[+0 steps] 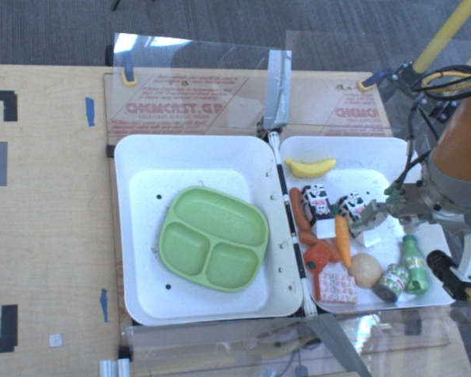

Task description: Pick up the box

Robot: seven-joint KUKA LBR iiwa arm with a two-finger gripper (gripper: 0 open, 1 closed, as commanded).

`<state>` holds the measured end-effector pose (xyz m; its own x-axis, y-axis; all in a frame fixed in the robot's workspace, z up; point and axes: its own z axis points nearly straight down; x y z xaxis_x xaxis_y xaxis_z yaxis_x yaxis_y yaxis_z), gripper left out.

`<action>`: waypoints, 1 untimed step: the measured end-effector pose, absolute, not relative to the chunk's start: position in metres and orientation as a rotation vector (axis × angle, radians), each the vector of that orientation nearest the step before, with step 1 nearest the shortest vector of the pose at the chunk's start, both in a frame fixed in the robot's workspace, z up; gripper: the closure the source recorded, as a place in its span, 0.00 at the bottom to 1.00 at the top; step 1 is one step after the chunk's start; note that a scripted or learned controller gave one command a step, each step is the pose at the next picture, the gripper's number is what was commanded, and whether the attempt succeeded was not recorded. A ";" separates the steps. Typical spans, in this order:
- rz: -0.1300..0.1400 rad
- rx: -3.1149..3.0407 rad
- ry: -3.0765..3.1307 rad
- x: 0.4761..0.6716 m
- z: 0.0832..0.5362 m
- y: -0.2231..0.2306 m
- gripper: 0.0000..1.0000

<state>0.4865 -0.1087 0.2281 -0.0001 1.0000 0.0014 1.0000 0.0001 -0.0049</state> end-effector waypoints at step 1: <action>0.004 -2.280 -2.156 0.480 0.182 -0.089 0.00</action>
